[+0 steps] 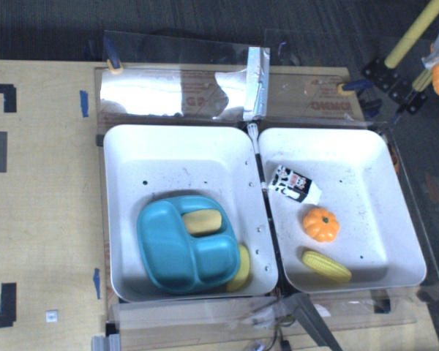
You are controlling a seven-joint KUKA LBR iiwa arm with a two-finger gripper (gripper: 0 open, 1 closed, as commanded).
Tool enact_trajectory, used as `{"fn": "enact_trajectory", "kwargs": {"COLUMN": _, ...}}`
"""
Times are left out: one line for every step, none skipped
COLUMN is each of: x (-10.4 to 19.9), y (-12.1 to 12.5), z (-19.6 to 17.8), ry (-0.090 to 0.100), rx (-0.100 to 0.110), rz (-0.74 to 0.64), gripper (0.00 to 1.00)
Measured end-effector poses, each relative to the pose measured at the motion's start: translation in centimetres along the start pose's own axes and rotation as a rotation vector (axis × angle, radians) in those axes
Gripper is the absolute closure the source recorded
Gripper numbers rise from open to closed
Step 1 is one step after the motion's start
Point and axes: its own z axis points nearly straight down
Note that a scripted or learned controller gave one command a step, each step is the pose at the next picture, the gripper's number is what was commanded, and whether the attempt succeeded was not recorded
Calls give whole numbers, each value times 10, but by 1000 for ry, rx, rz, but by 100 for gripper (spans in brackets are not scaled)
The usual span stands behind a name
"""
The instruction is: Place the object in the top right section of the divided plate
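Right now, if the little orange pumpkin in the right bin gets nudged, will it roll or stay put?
The pumpkin looks round and squat, so it would probably wobble or roll a little, then settle. It seems a smooth toy, likely light and somewhat slippery. It sits apart from the corn cob, with room to move.

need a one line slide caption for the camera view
Blue divided plate holding a yellow object in the left bin; pumpkin and corn in the right bin.

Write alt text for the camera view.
A blue divided plate in the left white bin holds a pale yellow object in its top right section. The right bin holds a small orange pumpkin, a corn cob and a black-and-white packet.
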Motion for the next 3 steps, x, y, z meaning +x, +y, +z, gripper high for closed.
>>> {"fn": "enact_trajectory", "kwargs": {"x": 0, "y": 0, "z": 0, "ry": 1, "rx": 1, "rz": -112, "gripper": 100}}
{"fn": "enact_trajectory", "kwargs": {"x": 1, "y": 0, "z": 0, "ry": 3, "rx": 3, "rz": -223, "gripper": 100}}
{"fn": "enact_trajectory", "kwargs": {"x": 1, "y": 0, "z": 0, "ry": 2, "rx": 3, "rz": -331, "gripper": 100}}
